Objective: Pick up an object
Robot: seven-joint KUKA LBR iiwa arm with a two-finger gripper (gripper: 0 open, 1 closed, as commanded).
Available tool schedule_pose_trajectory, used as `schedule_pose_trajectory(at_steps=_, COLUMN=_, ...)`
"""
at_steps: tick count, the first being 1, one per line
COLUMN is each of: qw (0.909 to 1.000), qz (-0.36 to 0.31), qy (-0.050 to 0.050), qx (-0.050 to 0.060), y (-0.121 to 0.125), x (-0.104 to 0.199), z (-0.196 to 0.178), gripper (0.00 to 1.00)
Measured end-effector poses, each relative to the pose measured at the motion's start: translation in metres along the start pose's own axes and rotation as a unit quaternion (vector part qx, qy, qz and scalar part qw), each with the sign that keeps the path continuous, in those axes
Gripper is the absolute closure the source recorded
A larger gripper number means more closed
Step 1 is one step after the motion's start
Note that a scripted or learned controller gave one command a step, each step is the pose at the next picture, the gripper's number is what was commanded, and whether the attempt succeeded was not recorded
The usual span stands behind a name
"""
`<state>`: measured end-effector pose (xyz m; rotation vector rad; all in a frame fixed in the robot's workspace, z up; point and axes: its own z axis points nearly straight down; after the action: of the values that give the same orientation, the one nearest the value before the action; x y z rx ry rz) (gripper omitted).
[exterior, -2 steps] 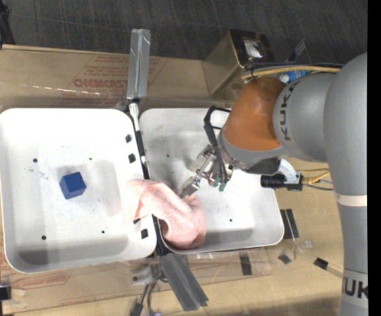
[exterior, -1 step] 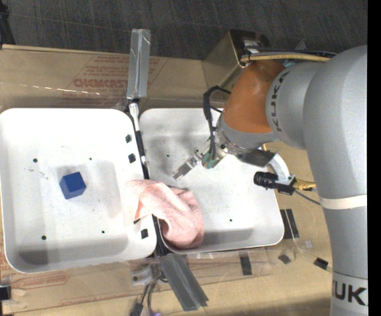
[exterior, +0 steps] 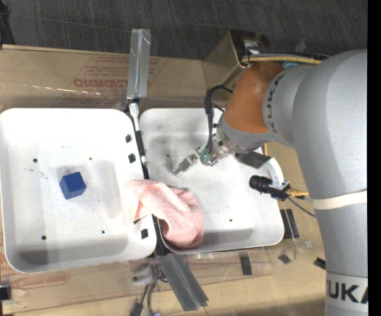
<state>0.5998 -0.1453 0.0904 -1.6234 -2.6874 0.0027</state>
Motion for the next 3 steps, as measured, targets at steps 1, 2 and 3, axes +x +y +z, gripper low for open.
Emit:
schedule_pose_trajectory(at_steps=1, qw=0.9960, qz=-0.089, qy=0.002, qx=0.001, y=-0.0275, x=0.0466, z=0.0011, gripper=0.00)
schedule_pose_trajectory(at_steps=2, qw=0.9958, qz=-0.091, qy=0.003, qx=0.003, y=-0.0274, x=0.0471, z=-0.0067, gripper=1.00)
schedule_pose_trajectory(at_steps=3, qw=0.9958, qz=-0.091, qy=0.003, qx=0.003, y=-0.0274, x=0.0472, z=-0.0066, gripper=0.00)
